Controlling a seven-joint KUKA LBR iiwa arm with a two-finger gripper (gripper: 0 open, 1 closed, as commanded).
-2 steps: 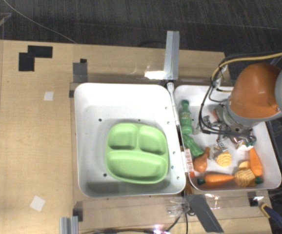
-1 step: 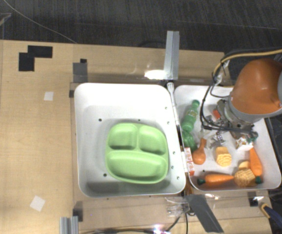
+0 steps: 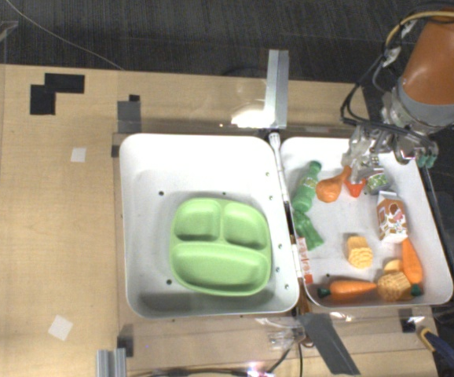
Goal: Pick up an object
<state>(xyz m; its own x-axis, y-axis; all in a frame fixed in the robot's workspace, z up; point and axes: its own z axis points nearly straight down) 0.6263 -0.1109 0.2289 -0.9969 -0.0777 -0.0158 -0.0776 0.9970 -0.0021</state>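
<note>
My gripper [image 3: 363, 162] hangs over the far part of the right bin [image 3: 439, 234], under the grey wrist with the orange band. Just below it lie an orange drumstick-shaped toy [image 3: 331, 188], a small red piece [image 3: 356, 188] and a small green piece [image 3: 377, 182]. The gripper stands very close above the red piece, and I cannot tell whether it touches anything. A green bottle [image 3: 305, 185] lies to the left of them, along the bin's left wall.
Also in the right bin are a second green piece [image 3: 310, 232], a red-and-white packet [image 3: 391, 218], a yellow corn piece [image 3: 358, 251], two carrots [image 3: 411, 261] [image 3: 353, 289] and a yellow waffle-like toy [image 3: 394, 286]. The left bin [image 3: 140, 210] holds a green divided tray [image 3: 221, 246].
</note>
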